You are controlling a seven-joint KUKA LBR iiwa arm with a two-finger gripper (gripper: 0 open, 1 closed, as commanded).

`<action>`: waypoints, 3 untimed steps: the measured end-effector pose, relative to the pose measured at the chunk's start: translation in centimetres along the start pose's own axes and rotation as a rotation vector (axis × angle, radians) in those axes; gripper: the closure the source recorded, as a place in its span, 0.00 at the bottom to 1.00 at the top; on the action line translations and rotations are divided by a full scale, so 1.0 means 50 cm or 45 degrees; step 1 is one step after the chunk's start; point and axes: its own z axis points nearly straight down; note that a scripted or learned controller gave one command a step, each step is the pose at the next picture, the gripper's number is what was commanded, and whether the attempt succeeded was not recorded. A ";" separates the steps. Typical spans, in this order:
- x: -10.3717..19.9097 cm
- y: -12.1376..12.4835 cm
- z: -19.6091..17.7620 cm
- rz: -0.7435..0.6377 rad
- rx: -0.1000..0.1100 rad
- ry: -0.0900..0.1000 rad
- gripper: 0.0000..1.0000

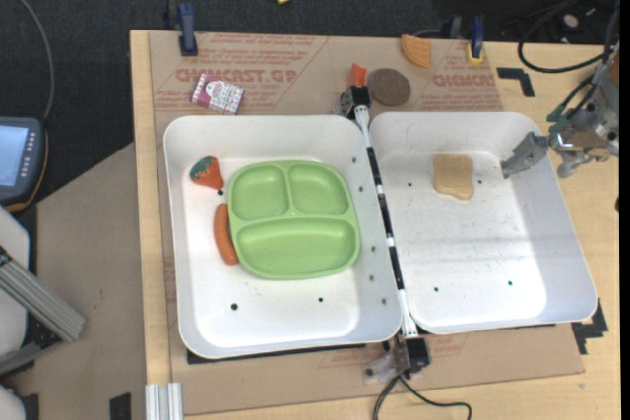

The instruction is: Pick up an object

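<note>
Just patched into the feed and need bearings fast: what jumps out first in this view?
The green divided plate in the left bin dominates, with a strawberry toy at its upper-left corner and an orange sausage-shaped toy against its left edge. In the right bin, a tan bread-like piece lies alone near the top. The gripper sits at that bin's upper-right rim, apart from the piece.

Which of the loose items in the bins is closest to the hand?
The tan slice, alone in the right bin by the hand; the strawberry and sausage lie in the left bin.
</note>
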 end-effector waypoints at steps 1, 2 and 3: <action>0.084 0.220 0.108 -0.010 -0.008 0.000 0.00; 0.081 0.131 0.314 0.002 0.014 0.004 0.00; 0.080 0.140 0.279 0.000 -0.004 0.000 1.00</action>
